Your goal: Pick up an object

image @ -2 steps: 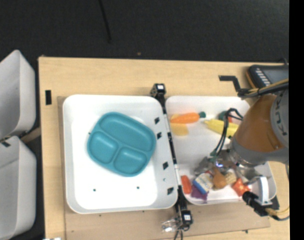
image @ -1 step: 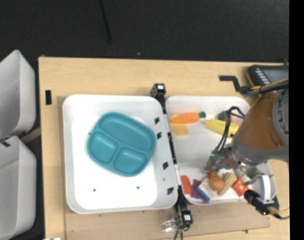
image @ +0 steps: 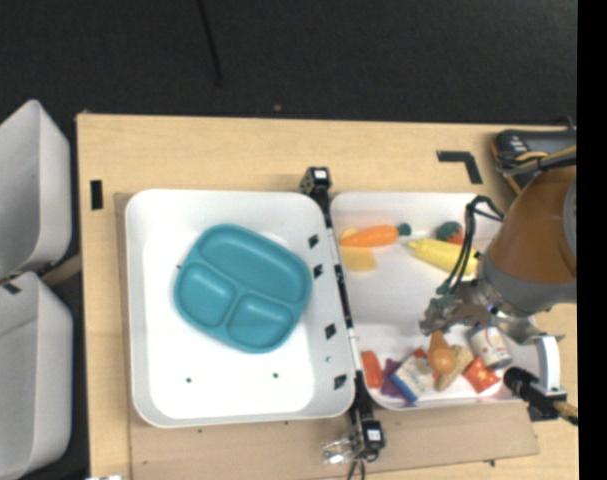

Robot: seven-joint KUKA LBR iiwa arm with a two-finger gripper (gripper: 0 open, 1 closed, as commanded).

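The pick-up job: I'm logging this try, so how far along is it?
Done: the arm has reached into the right bin, and its end effector sits low over the toy pile at the near edge, by a tan piece. In hand: nothing visibly. Left: grasp and lift something. The carrot and blue tray lie apart.

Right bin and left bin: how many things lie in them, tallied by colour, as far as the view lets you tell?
Teal: 1, the divided plate in the left bin
Orange: 1, the carrot
Yellow: 2, the corn cob and the yellow piece
Unclear: the clutter under the gripper
Total: 4 countable
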